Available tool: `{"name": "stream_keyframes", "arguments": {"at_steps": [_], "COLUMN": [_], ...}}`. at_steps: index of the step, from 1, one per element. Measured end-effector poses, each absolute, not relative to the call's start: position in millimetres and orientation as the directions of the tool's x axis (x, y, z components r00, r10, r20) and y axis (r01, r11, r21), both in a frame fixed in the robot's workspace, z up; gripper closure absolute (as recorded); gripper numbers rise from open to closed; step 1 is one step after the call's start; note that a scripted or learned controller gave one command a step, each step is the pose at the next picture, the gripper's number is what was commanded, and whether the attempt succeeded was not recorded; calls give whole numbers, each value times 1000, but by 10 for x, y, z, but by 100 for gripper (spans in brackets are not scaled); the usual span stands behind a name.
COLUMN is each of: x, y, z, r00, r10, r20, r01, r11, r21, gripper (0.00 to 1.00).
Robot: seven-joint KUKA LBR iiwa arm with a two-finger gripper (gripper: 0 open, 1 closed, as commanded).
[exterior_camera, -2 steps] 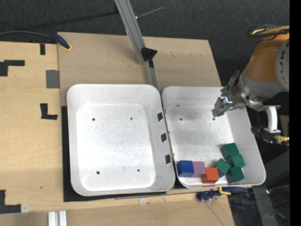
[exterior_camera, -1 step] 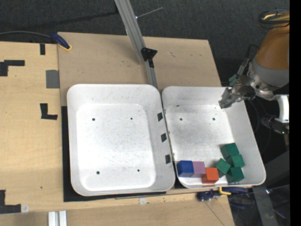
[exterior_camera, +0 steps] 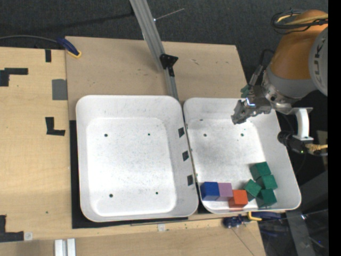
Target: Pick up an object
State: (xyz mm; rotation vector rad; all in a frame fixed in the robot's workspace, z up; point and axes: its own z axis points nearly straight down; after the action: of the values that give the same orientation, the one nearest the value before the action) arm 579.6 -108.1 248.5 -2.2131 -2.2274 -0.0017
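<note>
Over the far end of the right bin, the gripper hangs from the grey-and-orange arm that leans in past the bin's outer rim. From where I stand, the tool is a dark knot of metal seen at a slant, and I cannot tell how it is set; nothing shows beneath it but speckled white floor.

Everything worth picking sits at the opposite, near end of that same bin, well apart from the gripper. A blue cube rests closest to the wall shared with the left bin, a pale purple cube touches it, and an orange cube lies just beside the purple one. Further toward the bin's outer wall, a cluster of green blocks is heaped together, some tilted against each other. They look swept into that corner, probably because the bin floor curves up at its edges and loose pieces settle there.

My guess is the arm is poised high at the start of a try, with no object chosen yet. The crowding matters: the blocks press against one another and against the bin's near wall, so a descent there may leave little room on either side of any single piece. The blue cube, with open floor on its far side, seems the easiest pick.
</note>
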Motion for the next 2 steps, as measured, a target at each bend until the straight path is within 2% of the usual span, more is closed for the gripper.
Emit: {"name": "stream_keyframes", "arguments": {"at_steps": [2], "x": [5786], "y": [-6], "z": [2495], "r00": [-8], "r10": [1000], "r20": [2], "r01": [1000], "r11": [8], "r21": [-1], "gripper": [100]}}
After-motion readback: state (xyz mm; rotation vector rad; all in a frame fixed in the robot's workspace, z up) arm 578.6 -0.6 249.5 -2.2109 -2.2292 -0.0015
